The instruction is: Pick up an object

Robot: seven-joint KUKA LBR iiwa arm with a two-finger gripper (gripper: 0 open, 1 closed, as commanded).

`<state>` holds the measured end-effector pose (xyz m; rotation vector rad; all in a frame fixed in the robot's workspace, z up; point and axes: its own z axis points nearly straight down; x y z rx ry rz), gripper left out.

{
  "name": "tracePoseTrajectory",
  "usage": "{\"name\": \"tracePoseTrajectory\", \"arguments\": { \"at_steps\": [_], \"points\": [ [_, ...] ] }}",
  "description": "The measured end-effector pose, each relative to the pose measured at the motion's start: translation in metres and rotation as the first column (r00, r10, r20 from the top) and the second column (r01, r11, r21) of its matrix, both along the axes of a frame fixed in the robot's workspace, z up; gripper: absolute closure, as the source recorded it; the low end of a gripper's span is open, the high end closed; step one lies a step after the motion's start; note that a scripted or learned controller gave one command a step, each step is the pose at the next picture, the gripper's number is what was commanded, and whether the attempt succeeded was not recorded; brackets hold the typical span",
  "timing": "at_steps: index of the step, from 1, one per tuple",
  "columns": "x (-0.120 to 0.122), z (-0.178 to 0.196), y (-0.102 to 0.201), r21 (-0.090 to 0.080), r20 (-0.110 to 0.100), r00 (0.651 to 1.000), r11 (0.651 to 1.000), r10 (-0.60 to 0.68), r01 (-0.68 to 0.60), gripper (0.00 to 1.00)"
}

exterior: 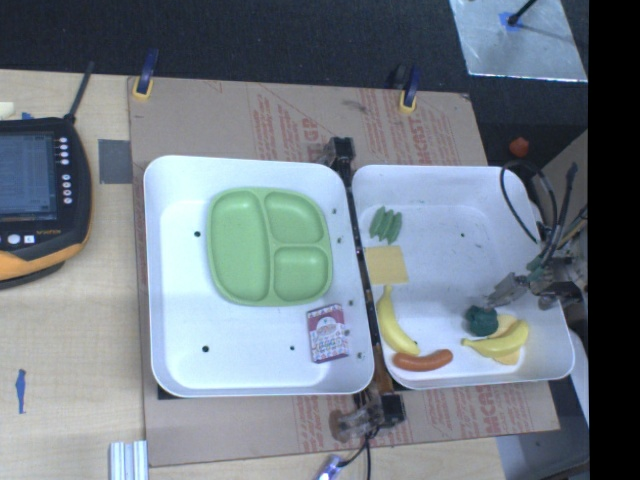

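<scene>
We see the tool (508, 290) at the right side of the right bin (450, 193), low over its floor, and we cannot tell whether it is released or clenched, since it shows only as a small grey shape with cables behind it. Nothing is visibly grasped. Just below the tool lies a dark green lump (481, 319), touching a banana (500, 341) that curves beside it. Further to the tool's left, along the bin's left wall, we see a second banana (394, 326), a sausage (423, 360) at its lower end, a yellow square (386, 265) above it and a small bunch of green pods (385, 224) above that. Well to the tool's left, in the left bin (170, 268), sit a green divided plate (268, 245) and a small red-and-white packet (328, 333). Beyond that bin, on the table (70, 358), rests a control pendant (40, 198).
</scene>
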<state>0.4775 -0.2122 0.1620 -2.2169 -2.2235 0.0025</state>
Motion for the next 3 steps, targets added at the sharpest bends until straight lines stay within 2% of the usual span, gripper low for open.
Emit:
{"name": "tracePoseTrajectory", "arguments": {
  "at_steps": [1, 2, 3],
  "points": [
    [-0.002, -0.071, 0.047, 0.001, -0.003, 1.000, 1.000, 0.003, -0.003, 0.00],
    [-0.002, -0.060, 0.045, -0.002, -0.002, 1.000, 1.000, 0.008, -0.008, 1.00],
    [0.057, 0.018, 0.110, 0.001, 0.000, 1.000, 1.000, 0.001, -0.001, 1.00]
  ]
}}
